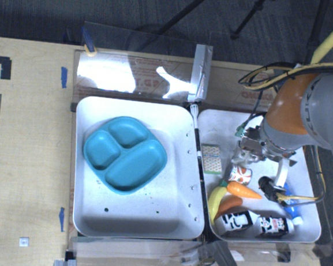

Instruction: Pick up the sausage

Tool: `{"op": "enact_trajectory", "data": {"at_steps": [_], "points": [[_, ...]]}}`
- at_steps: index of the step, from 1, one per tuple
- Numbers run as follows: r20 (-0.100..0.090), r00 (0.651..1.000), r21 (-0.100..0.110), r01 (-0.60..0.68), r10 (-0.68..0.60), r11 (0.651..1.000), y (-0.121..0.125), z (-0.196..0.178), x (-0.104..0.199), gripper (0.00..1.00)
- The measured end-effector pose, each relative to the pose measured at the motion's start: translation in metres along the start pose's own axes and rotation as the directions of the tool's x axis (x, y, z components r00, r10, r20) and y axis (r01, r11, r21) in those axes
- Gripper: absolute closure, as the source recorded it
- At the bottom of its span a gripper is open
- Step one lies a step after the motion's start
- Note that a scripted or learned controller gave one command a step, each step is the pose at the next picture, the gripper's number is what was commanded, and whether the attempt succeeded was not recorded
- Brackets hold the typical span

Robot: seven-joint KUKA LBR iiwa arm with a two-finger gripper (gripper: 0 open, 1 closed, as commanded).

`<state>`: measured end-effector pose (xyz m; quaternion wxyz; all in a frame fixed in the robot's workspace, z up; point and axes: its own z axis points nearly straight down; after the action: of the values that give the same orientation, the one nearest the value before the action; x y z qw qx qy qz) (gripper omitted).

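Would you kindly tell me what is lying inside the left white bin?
The left white bin holds a blue divided plate with three compartments, lying flat. Whatever bin floor lies beneath the plate is covered and cannot be seen.

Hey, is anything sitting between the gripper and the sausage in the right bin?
Yes. The gripper is over a small white and red container, and the carrot lies across the upper end of the sausage. The banana crowds the sausage's left side.
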<state>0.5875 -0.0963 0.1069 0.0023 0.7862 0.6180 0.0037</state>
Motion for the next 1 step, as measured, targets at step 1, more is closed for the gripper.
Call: {"op": "enact_trajectory", "data": {"at_steps": [1], "points": [[0.001, 0.991, 0.0, -0.131, 0.131, 0.991, -0.055, 0.0185, -0.012, 1.0]]}}
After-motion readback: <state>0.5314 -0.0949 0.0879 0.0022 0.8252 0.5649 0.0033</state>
